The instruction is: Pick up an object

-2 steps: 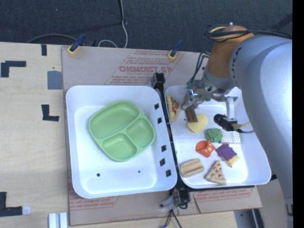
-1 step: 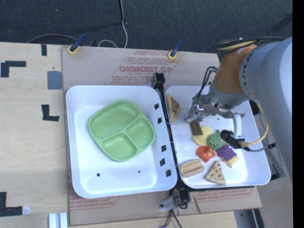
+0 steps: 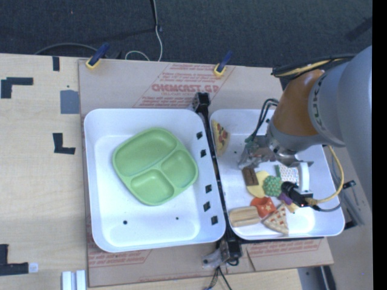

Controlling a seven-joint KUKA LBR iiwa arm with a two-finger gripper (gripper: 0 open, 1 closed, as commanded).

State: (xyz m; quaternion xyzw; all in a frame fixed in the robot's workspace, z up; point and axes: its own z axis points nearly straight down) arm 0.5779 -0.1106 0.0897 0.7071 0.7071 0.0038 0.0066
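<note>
Pale wooden bench [image 3: 36,180] under two shallow white bins, grey arm's two-finger gripper [image 3: 253,157] low in the right bin [image 3: 323,225]; grip impossible to judge. Just at 5 o'clock, jumbled toy food [image 3: 266,201]. Far at 9 o'clock, green three-compartment plastic plate [image 3: 155,165] in the left bin [image 3: 100,222].

Arm [image 3: 338,101]: reaching in from the right, its grey body bulking across the upper right.
Orange band [image 3: 296,110]: sitting just above the wrist, facing left.
Wrist: angling down and leftward.
Gripper [image 3: 253,156]: pointing down at the left of the wrist, over the right side of the scene.
</note>
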